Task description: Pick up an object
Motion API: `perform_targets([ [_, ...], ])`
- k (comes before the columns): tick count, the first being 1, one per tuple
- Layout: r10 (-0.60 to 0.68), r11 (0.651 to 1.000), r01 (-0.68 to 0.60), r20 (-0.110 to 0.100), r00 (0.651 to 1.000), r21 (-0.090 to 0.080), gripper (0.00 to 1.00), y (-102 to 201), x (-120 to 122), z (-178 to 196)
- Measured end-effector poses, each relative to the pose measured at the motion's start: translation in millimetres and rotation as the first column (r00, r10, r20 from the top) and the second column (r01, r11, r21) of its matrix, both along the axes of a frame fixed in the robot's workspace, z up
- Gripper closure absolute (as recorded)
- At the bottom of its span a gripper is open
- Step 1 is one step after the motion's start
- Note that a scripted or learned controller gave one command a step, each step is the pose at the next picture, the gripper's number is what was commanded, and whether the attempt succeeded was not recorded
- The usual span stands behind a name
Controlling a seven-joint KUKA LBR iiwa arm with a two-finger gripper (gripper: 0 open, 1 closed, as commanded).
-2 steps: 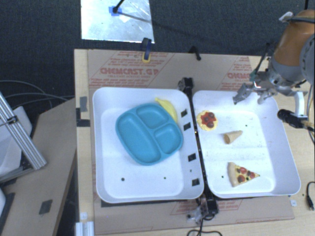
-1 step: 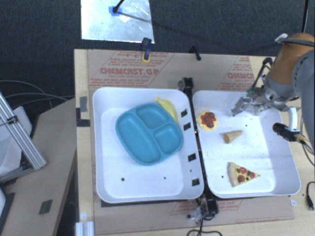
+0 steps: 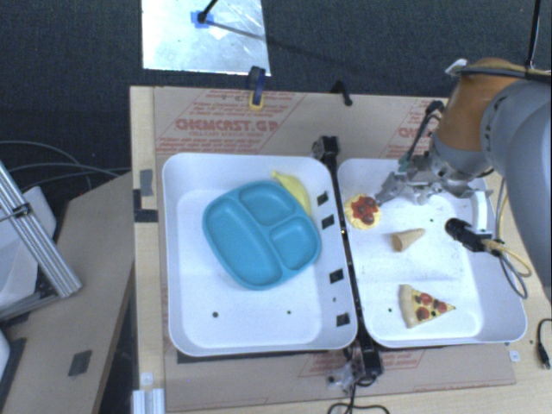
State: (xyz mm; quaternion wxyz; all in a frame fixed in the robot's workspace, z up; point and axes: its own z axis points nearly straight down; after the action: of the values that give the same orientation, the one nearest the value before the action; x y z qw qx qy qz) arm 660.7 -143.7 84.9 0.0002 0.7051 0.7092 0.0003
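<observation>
Tart [image 3: 363,211], a small round toy pastry with red topping, is seen in the right bin [image 3: 448,330], at its far left part, close to the divider between the bins. The end effector [image 3: 385,192] is placed just beside it on the far right, its tips very near the pastry's edge; whether contact is made cannot be told, nor how wide the tips are parted. Nothing is seen gripped. The arm [image 3: 496,119] is reached in from the right, with its orange band above the wrist. A cone [image 3: 408,240] is laid near the middle of the same bin, and a pizza slice [image 3: 423,305] nearer the front. In the left bin [image 3: 203,326] a blue divided plate [image 3: 260,234] is set, with a banana [image 3: 295,190] touching its far right edge. Both bins are borne by the tabletop [image 3: 224,115].
</observation>
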Motion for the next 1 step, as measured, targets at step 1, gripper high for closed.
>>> perform_targets([
  [1,0.004,1.000,-0.004,0.009,1.000,0.001,0.00,69.5,10.0,106.3],
])
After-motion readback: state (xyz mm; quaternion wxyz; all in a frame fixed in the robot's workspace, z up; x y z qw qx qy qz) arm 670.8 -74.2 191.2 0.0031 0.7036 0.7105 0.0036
